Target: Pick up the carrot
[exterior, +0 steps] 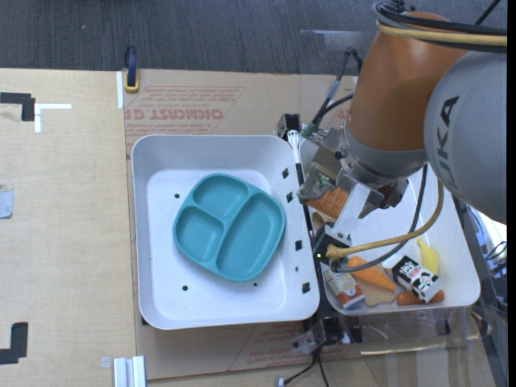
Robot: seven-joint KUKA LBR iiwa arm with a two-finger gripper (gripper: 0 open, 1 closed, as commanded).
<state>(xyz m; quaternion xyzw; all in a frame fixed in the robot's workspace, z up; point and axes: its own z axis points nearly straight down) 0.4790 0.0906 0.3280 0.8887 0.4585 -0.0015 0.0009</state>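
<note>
- Step in hand, camera view: approach, by my reading. Arm (435, 95) hangs over right bin (461, 295); tool (339, 185) sits low at that bin's 10 o'clock corner.
- Tool state: cannot tell whether open or closed, as the wrist covers it.
- Carrot (375, 279): orange taper lying near the bin's 6 o'clock wall, at 5 o'clock from the tool and apart from it. Not yet picked.
- Orange-and-green thing (325, 200) just under the tool; identity unclear.
- Next move, as judged: shift toward 5 o'clock, descend square across the carrot.
- Crowding: black-and-white block (415, 275) just beside the carrot at 3 o'clock, red-and-white packet (348, 297) at 8 o'clock, yellow piece (427, 256) beyond.
- Left bin (153, 297): teal divided plate (230, 226), central.
</note>
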